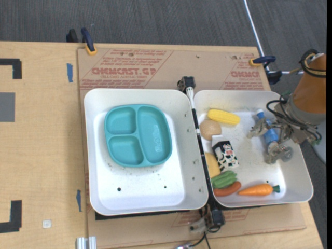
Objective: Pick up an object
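Arm [310,95] reaches in from the right — tool [271,136] hangs low, wrist bent down

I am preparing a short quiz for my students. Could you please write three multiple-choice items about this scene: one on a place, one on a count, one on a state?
1. Where does the teal plate lie?
A. left bin
B. right bin
C. on the cardboard

2. How many compartments has the plate?
A. two
B. three
C. five

3. How does the carrot rest?
A. upright
B. lying flat
C. on the plate

Answers: 1 A, it sits inside the left bin. 2 B, ridges divide it in three. 3 B, it lies along the near wall of the right bin.
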Motion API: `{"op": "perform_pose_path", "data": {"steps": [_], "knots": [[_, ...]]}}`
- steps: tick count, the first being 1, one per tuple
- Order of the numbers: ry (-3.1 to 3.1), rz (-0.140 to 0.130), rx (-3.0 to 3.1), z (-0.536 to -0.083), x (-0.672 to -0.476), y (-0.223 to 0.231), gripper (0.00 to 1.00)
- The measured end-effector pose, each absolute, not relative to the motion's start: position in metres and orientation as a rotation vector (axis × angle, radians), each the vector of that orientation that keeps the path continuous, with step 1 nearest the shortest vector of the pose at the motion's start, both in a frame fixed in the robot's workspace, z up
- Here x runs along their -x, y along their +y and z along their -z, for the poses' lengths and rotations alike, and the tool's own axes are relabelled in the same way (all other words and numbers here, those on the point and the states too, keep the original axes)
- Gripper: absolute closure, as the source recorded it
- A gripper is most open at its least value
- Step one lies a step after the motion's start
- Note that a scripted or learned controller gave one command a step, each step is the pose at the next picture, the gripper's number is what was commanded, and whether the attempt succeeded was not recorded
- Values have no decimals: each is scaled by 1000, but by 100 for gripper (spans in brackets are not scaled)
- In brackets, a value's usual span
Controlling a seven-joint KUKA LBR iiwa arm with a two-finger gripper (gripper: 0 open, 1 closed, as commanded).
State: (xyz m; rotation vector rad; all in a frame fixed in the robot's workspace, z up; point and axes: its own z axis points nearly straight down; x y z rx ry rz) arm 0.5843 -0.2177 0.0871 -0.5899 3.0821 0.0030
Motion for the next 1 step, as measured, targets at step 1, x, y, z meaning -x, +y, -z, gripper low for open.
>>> {"op": "perform_pose_path", "data": {"steps": [1], "knots": [[3047, -7, 754, -85, -640, -210, 0]]}}
